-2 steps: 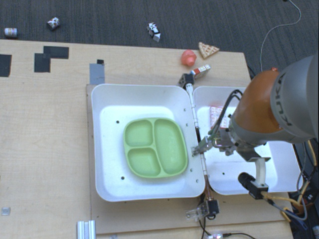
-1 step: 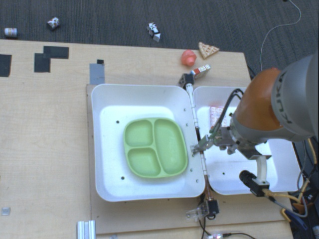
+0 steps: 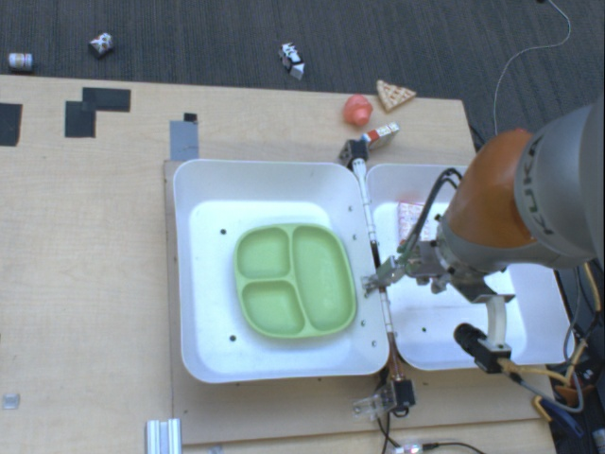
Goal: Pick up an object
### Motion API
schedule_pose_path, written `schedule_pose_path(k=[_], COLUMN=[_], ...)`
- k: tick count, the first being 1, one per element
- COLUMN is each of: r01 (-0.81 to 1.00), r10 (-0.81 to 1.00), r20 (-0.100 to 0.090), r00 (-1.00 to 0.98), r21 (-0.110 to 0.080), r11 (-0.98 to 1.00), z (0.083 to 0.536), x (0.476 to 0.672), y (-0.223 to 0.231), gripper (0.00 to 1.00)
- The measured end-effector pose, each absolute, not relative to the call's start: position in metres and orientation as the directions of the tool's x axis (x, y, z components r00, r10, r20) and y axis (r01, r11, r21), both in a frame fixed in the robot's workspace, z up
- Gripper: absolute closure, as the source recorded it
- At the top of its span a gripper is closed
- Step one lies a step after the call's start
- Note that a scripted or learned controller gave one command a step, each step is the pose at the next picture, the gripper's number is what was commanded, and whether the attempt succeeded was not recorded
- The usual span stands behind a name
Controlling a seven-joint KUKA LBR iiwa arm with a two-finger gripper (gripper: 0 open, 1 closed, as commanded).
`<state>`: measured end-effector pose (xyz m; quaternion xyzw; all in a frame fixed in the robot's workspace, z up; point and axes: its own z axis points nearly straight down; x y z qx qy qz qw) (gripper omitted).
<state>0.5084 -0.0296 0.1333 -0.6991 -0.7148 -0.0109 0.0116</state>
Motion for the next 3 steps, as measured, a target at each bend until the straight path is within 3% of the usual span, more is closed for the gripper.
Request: schedule_pose_path(k=[3], r01=[1.000], r10=[0.999], r20=[0.041], r00=[-0.026], r21=[0.000], r11=[0.026], z=[0.1295], x=[0.5104], y=[-0.0349], gripper=[0.00])
